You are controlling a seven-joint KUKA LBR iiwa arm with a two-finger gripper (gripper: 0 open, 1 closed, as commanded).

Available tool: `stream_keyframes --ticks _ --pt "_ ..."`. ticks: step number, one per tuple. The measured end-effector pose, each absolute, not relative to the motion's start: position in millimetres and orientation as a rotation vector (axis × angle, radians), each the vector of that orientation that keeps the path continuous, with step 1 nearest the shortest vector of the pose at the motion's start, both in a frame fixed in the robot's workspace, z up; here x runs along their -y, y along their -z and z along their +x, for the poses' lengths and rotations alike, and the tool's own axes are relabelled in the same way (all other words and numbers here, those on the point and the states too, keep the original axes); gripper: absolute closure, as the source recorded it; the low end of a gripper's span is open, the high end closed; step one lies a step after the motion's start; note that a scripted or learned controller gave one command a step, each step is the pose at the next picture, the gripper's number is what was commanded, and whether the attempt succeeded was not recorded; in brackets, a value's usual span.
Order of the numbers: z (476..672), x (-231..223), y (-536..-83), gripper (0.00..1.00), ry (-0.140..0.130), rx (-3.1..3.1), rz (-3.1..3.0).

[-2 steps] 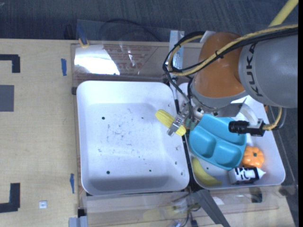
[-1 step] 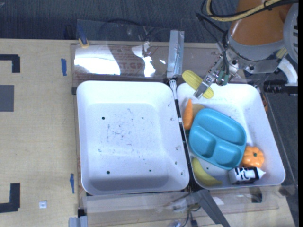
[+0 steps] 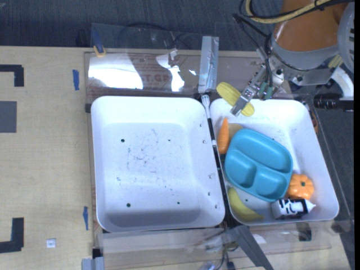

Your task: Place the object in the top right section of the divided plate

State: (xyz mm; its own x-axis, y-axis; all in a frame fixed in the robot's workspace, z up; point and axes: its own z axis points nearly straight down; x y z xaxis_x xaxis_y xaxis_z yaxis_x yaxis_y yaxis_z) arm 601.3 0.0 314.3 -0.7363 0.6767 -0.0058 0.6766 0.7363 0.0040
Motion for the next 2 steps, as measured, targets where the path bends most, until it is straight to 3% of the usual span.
stream_keyframes --ticks 1,2 --pt "570.0 -43 -181 1.0 0.001 -3.039 0.819" --pt "567.3 -30 -334 1.0 -0.003 -3.096 0.472"
